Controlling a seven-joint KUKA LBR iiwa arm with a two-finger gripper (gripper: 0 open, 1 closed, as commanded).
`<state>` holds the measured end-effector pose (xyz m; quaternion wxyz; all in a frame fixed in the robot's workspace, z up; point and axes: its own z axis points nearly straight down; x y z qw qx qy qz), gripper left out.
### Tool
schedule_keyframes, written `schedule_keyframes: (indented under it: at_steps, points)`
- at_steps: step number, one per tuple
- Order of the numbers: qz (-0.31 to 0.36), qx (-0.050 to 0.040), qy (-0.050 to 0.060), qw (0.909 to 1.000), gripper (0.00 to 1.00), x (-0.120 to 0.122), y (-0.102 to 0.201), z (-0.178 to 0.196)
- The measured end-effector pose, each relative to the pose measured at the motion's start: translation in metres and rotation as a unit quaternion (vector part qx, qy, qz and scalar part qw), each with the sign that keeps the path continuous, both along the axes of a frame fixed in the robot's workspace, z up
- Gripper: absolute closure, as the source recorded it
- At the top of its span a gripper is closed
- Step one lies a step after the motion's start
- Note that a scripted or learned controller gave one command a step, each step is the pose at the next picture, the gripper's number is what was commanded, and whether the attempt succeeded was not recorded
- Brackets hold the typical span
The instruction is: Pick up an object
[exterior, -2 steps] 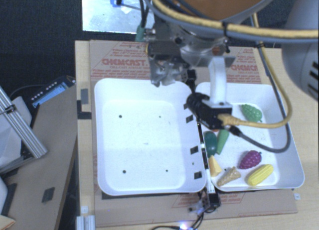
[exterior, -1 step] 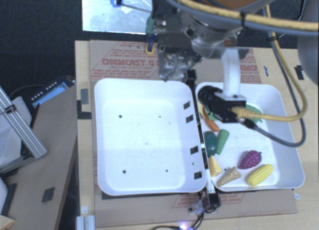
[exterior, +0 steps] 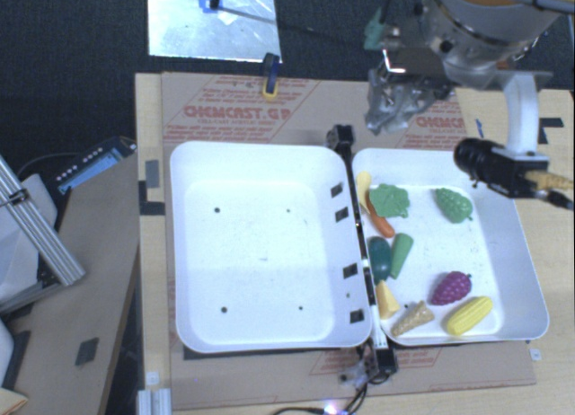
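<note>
Two white bins sat side by side in the camera view: the left bin (exterior: 260, 242) and, at three o'clock from it, the right bin (exterior: 512, 260) with all the toys. The gripper (exterior: 395, 108) hung high, beyond the right bin's twelve o'clock edge, holding nothing; how far it was spread could not be told. Along that bin's nine o'clock wall crowded a leafy green piece (exterior: 389, 199), an orange carrot (exterior: 381, 223), dark green pieces (exterior: 388, 257) and a pale cone (exterior: 411, 318). Freer targets lay apart: green grapes (exterior: 454, 204) toward one o'clock, purple grapes (exterior: 451, 287) and yellow corn (exterior: 469, 314) toward five. The grapes or corn seemed the better pick: come straight down, centred, well off the wall.
</note>
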<state>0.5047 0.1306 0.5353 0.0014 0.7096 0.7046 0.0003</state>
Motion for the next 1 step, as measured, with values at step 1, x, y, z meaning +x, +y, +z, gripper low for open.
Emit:
schedule_keyframes:
  at_steps: [1]
  points:
    - [0.01, -0.0001, 0.006, 0.9999, 1.0, -0.0053, 0.1096, -0.1443]
